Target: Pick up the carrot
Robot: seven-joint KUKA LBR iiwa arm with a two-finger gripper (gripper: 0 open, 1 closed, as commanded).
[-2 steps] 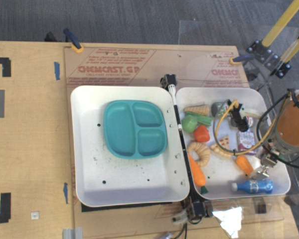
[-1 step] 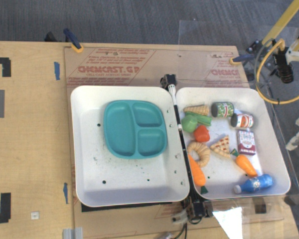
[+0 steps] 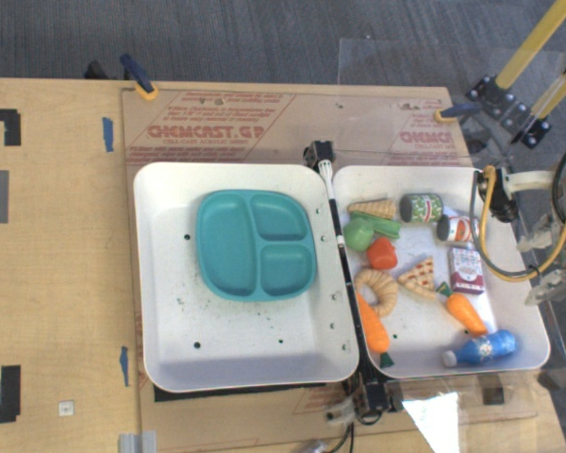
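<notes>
Orange plastic carrot (image 3: 373, 327) with a green tip is lying close along the left wall of the right white bin (image 3: 538, 347). A tan ring-shaped pretzel (image 3: 379, 289) is sitting just above it, bare bin floor is lying open to its right, and a second orange carrot (image 3: 466, 313) is resting farther right.

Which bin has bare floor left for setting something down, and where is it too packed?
Left bin: bare floor all around the teal divided plate, widest along the near edge. Right bin: crowded; a small bare patch between the pretzel, pizza slice and blue bottle.
</notes>
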